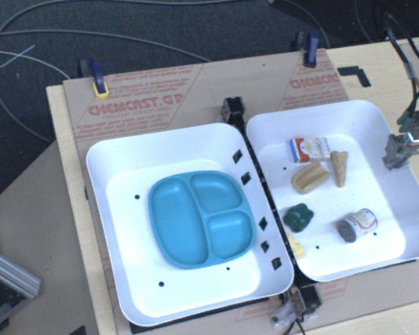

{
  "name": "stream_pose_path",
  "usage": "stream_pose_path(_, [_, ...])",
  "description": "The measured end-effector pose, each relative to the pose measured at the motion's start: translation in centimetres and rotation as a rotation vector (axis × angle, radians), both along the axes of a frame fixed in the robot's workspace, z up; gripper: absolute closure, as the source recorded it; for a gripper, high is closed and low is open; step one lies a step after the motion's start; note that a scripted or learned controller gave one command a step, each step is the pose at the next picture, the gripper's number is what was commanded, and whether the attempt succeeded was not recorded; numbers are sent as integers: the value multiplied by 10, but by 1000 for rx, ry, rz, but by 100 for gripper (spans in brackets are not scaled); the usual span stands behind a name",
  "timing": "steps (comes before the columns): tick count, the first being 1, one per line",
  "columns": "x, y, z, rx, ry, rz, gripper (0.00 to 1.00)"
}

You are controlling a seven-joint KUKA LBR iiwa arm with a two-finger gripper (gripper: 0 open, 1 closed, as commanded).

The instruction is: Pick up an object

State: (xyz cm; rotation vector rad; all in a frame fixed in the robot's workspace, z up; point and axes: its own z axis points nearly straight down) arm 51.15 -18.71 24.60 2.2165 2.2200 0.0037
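Right bin, 5 items: can at front, green toy, bread roll, cone, carton at back; left bin: blue 3-section plate; gripper at right bin's right rim, touching none, grip state cannot be told.

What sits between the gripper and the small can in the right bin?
Nothing visible. The gripper hangs at the right bin's right rim, and the can lies down-left of it across bare bin floor. The other items lie further left.
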Motion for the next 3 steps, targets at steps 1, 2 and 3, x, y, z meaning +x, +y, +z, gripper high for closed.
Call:
stream_pose_path(1, [11, 57, -13, 5, 7, 5, 100])
stream_pose_path(2, [17, 101, -15, 5, 7, 4, 100])
stream_pose_path(3, [36, 150, -10, 4, 3, 5, 100])
